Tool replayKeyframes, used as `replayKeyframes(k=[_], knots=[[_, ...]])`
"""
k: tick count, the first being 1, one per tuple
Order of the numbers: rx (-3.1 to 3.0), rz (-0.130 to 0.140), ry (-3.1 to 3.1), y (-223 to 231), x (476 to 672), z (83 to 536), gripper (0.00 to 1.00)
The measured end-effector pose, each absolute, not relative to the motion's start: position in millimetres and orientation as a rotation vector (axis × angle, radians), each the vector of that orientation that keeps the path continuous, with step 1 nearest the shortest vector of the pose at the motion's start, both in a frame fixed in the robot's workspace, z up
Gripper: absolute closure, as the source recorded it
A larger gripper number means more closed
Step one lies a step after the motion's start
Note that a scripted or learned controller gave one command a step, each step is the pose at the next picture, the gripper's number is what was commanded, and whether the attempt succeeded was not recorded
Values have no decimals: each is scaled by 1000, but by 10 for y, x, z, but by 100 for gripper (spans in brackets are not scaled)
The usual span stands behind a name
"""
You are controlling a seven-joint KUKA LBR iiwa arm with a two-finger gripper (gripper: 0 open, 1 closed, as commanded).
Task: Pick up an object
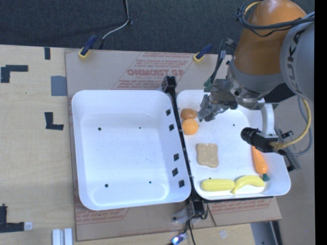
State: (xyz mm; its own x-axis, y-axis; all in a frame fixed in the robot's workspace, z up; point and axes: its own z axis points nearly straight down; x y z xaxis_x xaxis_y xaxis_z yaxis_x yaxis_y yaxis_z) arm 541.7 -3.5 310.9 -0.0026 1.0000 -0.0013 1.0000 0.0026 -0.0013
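Note:
In the right bin (232,137) lie several toy foods. An orange ball (190,127) and a brownish bun (187,114) sit against the bin's left wall. A tan slice of bread (207,154) lies in the middle. A corn cob (216,185) and a banana (249,183) rest along the front wall, and a carrot (259,160) lies at the right wall. My gripper (208,112) hangs over the bin's back left part, just right of the bun and the orange ball, pointing down towards them.
The left bin (122,147) adjoins the right one along a black-clipped divider (176,137). Both stand on a cardboard sheet (148,70). A black cable (122,14) runs across the dark floor behind. The arm's orange band (268,29) looms at upper right.

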Motion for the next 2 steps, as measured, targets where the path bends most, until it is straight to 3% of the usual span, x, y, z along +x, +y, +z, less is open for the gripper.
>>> replayKeyframes(k=[1,2], knots=[[-2210,-8,-2234,700,5163,3612,100],[-2212,-22,-2238,1303,4826,4927,100]])
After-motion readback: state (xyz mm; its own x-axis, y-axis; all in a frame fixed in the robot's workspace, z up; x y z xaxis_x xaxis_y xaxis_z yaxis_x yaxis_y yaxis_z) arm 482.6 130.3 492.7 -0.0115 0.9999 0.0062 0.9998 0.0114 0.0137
